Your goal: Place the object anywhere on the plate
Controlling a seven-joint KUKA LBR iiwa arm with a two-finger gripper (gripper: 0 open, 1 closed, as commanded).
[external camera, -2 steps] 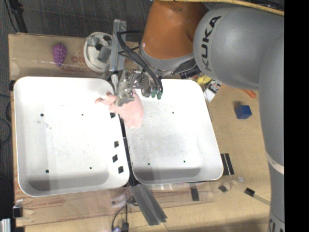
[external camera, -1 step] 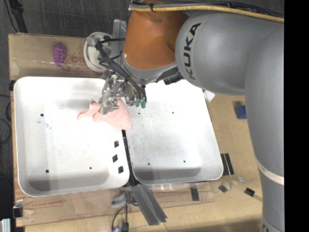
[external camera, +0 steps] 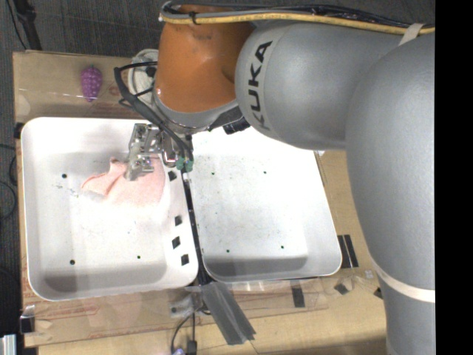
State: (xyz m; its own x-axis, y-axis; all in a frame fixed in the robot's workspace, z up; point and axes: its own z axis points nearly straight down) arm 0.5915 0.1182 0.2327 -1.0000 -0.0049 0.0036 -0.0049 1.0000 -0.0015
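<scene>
Two bins, right bin [external camera: 259, 198] partly hidden by the arm [external camera: 310, 72], gripper [external camera: 139, 165] reaching down onto a pink plate [external camera: 144, 187] in left bin [external camera: 52, 220], object unclear, fingers' state unclear.

Even overhead light, white bins [external camera: 96, 272] near glare, soft shadows, slightly grainy.

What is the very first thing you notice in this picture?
The huge grey arm with its orange band fills the top and right of the view. Its gripper reaches down into the left bin, right at a pink plate lying there. A small purple thing sits on the bench above that bin.
</scene>
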